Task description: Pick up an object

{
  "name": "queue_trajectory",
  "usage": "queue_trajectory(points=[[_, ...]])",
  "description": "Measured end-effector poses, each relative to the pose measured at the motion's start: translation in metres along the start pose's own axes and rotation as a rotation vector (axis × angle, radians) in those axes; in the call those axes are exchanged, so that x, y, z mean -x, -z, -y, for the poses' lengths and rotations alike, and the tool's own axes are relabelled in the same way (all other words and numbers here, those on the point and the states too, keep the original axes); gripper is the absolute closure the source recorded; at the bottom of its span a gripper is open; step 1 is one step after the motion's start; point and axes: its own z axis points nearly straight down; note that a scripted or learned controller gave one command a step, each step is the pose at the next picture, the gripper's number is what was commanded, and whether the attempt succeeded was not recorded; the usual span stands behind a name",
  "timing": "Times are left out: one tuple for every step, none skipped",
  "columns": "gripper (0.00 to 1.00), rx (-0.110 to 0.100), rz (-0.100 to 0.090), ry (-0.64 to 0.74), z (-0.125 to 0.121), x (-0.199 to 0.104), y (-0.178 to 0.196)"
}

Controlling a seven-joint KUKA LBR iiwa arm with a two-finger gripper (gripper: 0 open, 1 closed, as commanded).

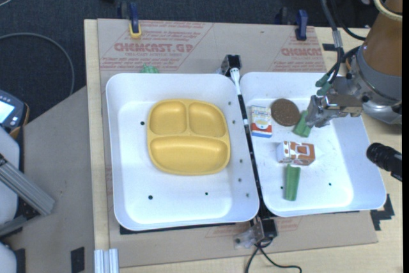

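Green block (302,129) between the fingers of the claw (312,117).

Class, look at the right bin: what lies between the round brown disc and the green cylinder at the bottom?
In the camera view, a small orange-and-white carton lies between the round brown disc and the green cylinder.

Grey arm (377,77), orange band, black cables

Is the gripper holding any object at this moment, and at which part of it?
It cannot be told. The gripper is low over a green piece in the right bin, but no object is clearly between its fingers.
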Motion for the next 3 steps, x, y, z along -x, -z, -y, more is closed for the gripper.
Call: queue_trajectory(points=[[1.0,-0.004,-0.002,0.009,-0.001,-0.076,0.011],[1.0,-0.002,-0.001,0.003,-0.002,-0.073,0.02],[1.0,-0.005,-0.001,0.005,-0.001,-0.133,0.023]])
